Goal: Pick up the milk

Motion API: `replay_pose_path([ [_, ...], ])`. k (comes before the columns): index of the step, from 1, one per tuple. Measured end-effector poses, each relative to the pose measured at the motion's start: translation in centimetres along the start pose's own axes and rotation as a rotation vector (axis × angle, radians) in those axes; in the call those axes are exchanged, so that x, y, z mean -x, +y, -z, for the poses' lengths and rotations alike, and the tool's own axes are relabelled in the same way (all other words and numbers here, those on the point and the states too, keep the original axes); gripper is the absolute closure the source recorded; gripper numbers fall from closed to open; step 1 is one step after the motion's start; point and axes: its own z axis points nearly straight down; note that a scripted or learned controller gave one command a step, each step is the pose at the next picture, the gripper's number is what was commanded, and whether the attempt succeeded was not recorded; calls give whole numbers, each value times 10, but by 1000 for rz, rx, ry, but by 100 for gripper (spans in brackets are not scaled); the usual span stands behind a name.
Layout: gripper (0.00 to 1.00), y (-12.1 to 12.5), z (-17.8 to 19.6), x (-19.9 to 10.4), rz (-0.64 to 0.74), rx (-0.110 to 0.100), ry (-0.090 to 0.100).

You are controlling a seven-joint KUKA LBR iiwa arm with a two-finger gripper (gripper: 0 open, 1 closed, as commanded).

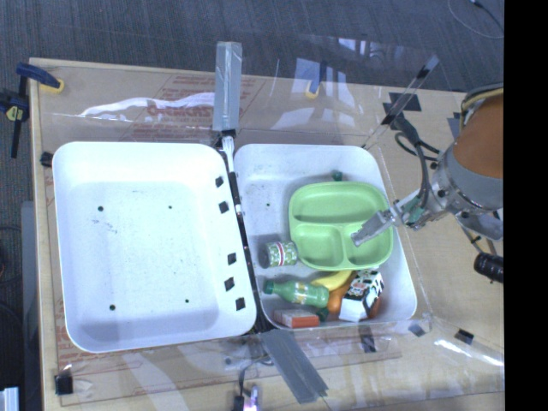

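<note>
- Milk carton (361, 295) lies near the 5 o'clock corner of the right bin (257, 178), a small white box with a dark cow-patch print, tipped on its side or leaning; exactly which I cannot tell.
- Neighbours crowd it: a banana (336, 279) touches it at 10 o'clock, an orange piece, perhaps a carrot (336, 300), sits just at 9 o'clock, and a green bottle (297, 293) lies further toward 9 o'clock.
- Handling, as a judgement: the carton looks light and fairly stiff, with smooth printed faces that may slip; squeezing hard could dent it. Taking it across its two broad flat sides, near the middle, seems the safest hold.
- Risk, also a judgement: the bin wall stands close at 3 o'clock and 6 o'clock, so there is little room for approach there.
- Hand (370, 229) hangs over the green divided plate (330, 208), at 12 o'clock from the carton and apart from it; it appears as a single grey wedge.
- How wide the hand stands I cannot tell; nothing is seen held in it.
</note>
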Motion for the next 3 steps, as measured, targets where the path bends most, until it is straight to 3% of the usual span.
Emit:
replay_pose_path([
  [1, 0, 3, 151, -9, 132, 1, -1],
  [2, 100, 4, 162, -8, 136, 2, -4],
  [3, 100, 6, 150, -17, 221, 1, 1],
])
